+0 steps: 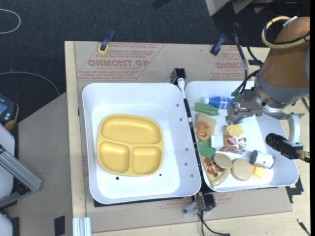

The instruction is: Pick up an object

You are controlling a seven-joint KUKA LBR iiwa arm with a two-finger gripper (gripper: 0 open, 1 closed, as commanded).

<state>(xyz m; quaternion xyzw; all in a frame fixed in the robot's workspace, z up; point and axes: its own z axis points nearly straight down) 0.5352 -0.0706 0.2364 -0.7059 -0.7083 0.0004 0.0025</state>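
You see the bench (123, 63) topped with brown printed cardboard, clipped at the far edge by a yellow clamp (104, 44) and a blue clamp (218, 45). Directly on it sit the left white bin (93, 132) and the right white bin (283, 173), touching side by side.

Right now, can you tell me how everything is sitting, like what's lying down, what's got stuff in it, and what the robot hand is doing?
yellow divided tray: lying flat in the left bin, nothing in its compartments.
left bin: holds the tray.
right bin: crowded with toy food.
blue and white bottle: lying on its side.
pretzel: lying flat.
pizza slice: lying flat near the front edge.
gripper: low over the right bin, above a yellow piece.
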